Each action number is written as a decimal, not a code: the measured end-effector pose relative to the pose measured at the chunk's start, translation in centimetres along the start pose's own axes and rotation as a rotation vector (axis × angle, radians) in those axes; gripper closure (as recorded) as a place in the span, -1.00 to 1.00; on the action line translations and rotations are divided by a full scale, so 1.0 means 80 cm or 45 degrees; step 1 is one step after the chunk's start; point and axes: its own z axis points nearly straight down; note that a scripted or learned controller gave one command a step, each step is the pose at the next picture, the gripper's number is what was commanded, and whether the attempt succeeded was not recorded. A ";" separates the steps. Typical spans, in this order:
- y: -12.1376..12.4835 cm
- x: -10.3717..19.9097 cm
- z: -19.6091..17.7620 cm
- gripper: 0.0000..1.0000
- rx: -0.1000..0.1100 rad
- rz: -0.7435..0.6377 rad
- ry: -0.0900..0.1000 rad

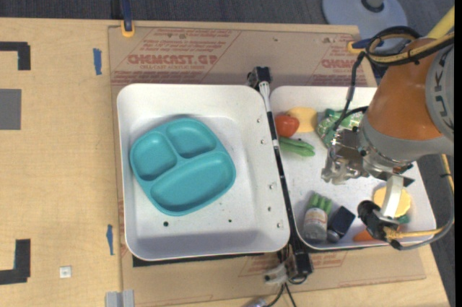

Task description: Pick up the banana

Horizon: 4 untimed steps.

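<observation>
Two white bins are sitting side by side on the worktop [65, 154]. The left bin [137, 226] is holding one teal divided plate [182, 165]. The right bin [303, 175] is holding one banana [303, 118] at its far edge, touching one tomato [287, 125], one green pepper [297, 147] and one small bottle [315, 217]. One gripper [339, 170] is hovering mid-bin, apart from the banana; whether it is gripping cannot be told.
</observation>
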 end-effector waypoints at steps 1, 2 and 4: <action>-0.010 0.022 0.029 1.00 0.006 0.580 -0.002; -0.024 0.068 -0.022 1.00 -0.001 -0.126 -0.001; -0.033 0.124 0.065 1.00 -0.033 0.104 0.007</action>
